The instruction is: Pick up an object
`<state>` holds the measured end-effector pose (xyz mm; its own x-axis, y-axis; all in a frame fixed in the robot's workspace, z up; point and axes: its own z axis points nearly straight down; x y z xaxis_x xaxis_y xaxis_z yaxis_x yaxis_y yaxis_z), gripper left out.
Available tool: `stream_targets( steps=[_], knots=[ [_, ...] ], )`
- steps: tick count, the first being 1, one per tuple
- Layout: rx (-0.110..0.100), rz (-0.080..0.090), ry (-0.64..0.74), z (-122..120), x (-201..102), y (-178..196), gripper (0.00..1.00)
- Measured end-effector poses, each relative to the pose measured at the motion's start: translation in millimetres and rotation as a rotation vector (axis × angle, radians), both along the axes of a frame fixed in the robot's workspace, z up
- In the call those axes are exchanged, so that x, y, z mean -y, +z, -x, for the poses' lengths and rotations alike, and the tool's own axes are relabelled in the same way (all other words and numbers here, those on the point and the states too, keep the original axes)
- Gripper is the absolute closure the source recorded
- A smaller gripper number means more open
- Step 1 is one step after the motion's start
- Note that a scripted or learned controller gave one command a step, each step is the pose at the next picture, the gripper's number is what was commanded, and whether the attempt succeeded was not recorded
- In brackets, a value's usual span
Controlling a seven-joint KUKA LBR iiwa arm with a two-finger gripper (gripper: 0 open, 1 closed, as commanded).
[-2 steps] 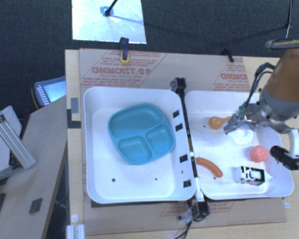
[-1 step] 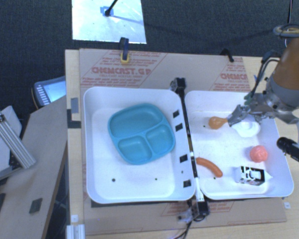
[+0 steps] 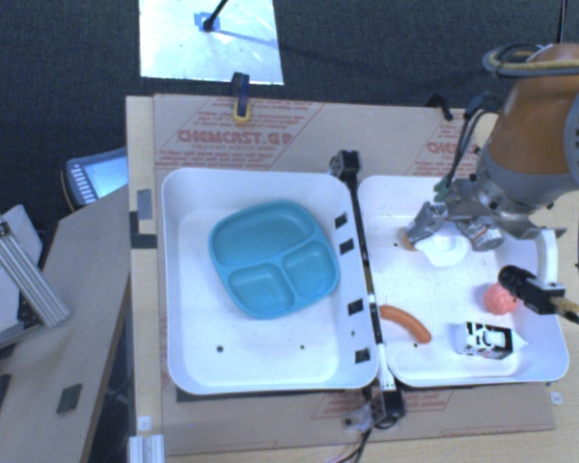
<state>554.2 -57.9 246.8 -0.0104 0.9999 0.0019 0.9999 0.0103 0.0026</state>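
My gripper (image 3: 453, 231) hangs over the back part of the right bin (image 3: 540, 365), its two fingers spread apart and open. A white rounded object (image 3: 445, 250) lies on the bin floor just below and between the fingertips; whether they touch it I cannot tell. A small orange piece (image 3: 405, 244) peeks out beside the left finger. Nearer the front lie an orange sausage-shaped object (image 3: 405, 323), a pink ball (image 3: 500, 299) and a small black-and-white box (image 3: 486, 339).
The left bin (image 3: 188, 355) holds a blue divided plate (image 3: 273, 257). A black divider rail (image 3: 359, 258) runs between the bins. A black cable piece (image 3: 531, 291) from the arm hangs over the right bin beside the pink ball.
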Motion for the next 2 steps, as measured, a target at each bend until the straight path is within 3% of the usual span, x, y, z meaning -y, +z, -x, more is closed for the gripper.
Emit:
stream_targets(
  steps=[2],
  knots=[
    [0.000,-0.001,0.001,-19,-113,-10,1.00]
  ],
)
